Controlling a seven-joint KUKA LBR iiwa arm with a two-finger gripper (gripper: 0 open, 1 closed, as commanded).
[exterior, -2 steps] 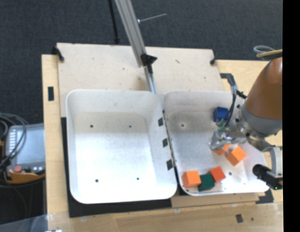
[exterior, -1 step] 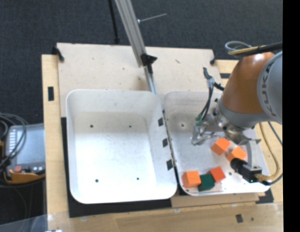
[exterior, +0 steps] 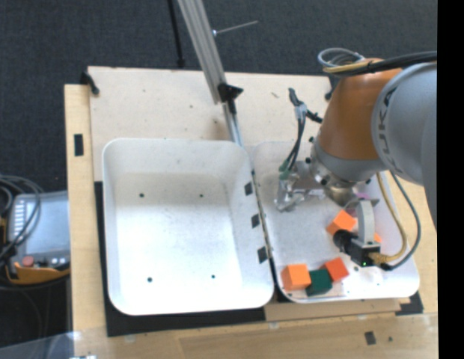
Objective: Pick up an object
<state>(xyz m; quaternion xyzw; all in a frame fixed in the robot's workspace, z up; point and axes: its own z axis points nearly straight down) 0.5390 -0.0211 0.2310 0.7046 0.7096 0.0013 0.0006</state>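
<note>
- Blocks for picking lie in the right bin (exterior: 411,279): an orange block (exterior: 295,276) at the near rim, a green block (exterior: 319,281) touching it on its right, a second orange block (exterior: 337,268) just beside the green one, and a third orange block (exterior: 342,222) further back, near the wrist's dark fittings.
- The left bin (exterior: 112,223) holds none of these blocks.
- The arm (exterior: 382,118) comes in from the right and hangs over the far half of the right bin.
- The hand (exterior: 288,197) is low over the bin floor near the bins' shared edge, with bare floor around it.
- Nothing shows between its fingers; whether they are spread or closed I cannot tell, as the metal parts blur together.
- Step in hand, as I judge it: the reach, before any grasp. All the blocks sit well apart from the hand, toward the near side.
- The next move calls for carrying the hand toward the near rim and lining it over one block.
- The near three crowd together against the rim, so fingers may have little room. The lone orange block further back looks the easier pick, though the wrist's cables hang close by it.
</note>
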